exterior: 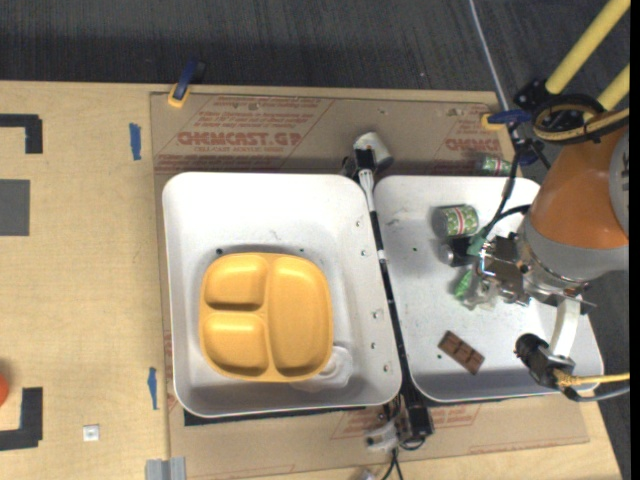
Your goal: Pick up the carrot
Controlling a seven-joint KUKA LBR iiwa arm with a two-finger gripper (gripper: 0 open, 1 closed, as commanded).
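Yellow tray (267,314) fills the left bin (190,208); the right bin (420,368) holds a can (458,219) and brown block (462,352). The gripper (478,273) hangs low there, grip unclear.

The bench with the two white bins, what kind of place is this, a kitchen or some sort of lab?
Most likely a robot lab test bench, not a kitchen: a grey and orange arm reaches over two white bins, cardboard lines the bench, and blue tape marks dot it.

The grey arm (585,213) with its orange band reaches in from the right, hand (480,273) pointing left.
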